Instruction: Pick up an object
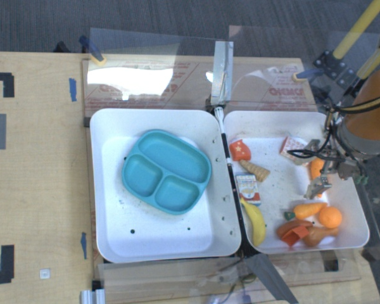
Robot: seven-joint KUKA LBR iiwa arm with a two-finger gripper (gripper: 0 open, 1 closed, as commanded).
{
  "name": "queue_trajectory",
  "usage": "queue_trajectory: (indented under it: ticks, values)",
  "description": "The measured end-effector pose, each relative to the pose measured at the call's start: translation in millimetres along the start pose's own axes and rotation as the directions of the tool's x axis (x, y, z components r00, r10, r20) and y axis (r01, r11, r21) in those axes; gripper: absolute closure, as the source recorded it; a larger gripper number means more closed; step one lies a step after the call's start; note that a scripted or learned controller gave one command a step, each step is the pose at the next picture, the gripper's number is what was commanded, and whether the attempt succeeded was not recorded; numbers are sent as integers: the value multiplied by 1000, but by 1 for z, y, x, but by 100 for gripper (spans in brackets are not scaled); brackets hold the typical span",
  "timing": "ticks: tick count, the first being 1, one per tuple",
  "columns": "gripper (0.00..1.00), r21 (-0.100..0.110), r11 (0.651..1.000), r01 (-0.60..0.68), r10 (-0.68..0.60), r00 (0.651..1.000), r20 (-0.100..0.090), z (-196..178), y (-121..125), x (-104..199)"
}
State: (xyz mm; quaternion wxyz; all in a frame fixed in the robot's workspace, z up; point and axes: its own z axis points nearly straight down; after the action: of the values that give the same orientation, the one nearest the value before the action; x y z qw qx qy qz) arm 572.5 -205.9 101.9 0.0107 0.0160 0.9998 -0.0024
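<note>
- Two white bins side by side on tabletop (31, 189): left bin (107, 233), right bin (358, 233).
- Blue three-compartment plate (167, 171) lying near centre of left bin, tilted.
- Gripper (318, 183) low over right bin, toward 3 o'clock side; open or closed: cannot tell. Small orange piece (315, 168) just beside it, grasp not confirmed.
- Orange ball (330, 216) at 5 o'clock in right bin, touching carrot (307, 209) and red scoop-like piece (290, 231).
- Banana (256, 220) along left wall of right bin, at 7 o'clock.
- Small carton (248, 188) just above banana; cone-shaped biscuit (256, 169) and strawberry (240, 150) toward 10 o'clock.
- White packet (295, 146) at 1 o'clock, near gripper cables.
</note>
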Motion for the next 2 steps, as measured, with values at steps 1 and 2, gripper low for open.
queue_trajectory:
  ticks: [1, 2]
  values:
    - [0, -3, 999, -47, 47, 999, -11, 14, -5, -7]
    - [100, 0, 999, -47, 47, 999, 4, -1, -6, -11]
